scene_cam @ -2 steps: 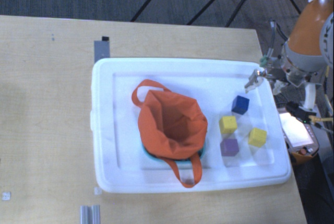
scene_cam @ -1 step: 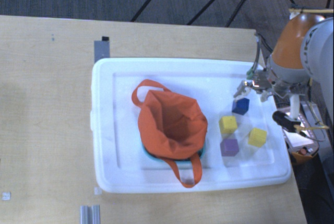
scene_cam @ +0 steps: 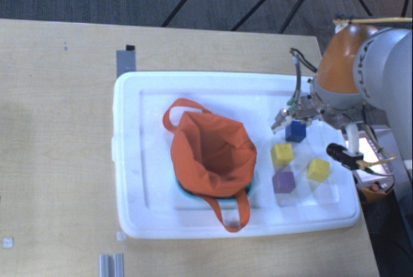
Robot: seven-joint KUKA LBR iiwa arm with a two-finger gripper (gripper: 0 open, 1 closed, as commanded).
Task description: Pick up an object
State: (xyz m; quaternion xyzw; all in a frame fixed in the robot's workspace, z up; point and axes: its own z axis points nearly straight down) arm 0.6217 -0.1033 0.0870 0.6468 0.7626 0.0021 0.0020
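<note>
From my seat at the remote console, nearest the camera I see the front rim of the white bin (scene_cam: 193, 230) sitting on the tan bench (scene_cam: 58, 140). Just inside that rim, a strap of the orange fabric bag (scene_cam: 213, 156) loops down toward the front wall. The bag itself slumps open in the middle of the bin, mouth up, with a sliver of teal showing under its front edge; what that teal thing is I cannot make out.

To the right of the bag, toward the bin's front right corner, I count three small blocks close together but apart: a purple cube (scene_cam: 283, 181) nearest the front, a yellow cube (scene_cam: 318, 170) beside it nearer the right wall, and another yellow cube (scene_cam: 282, 154) just behind the purple one.

Farther back along the right side sits the blue cube (scene_cam: 295, 132). The gripper (scene_cam: 292, 116) hangs directly over it, its fingers spread and reaching down around the cube's upper end; I cannot tell whether they touch it. The cube looks to be resting on the bin floor.

Behind the gripper, the grey arm (scene_cam: 381, 69) with its orange band comes in over the bin's right edge. Beyond the bin's far left corner, a small grey bracket (scene_cam: 126, 61) lies on the bench.
</note>
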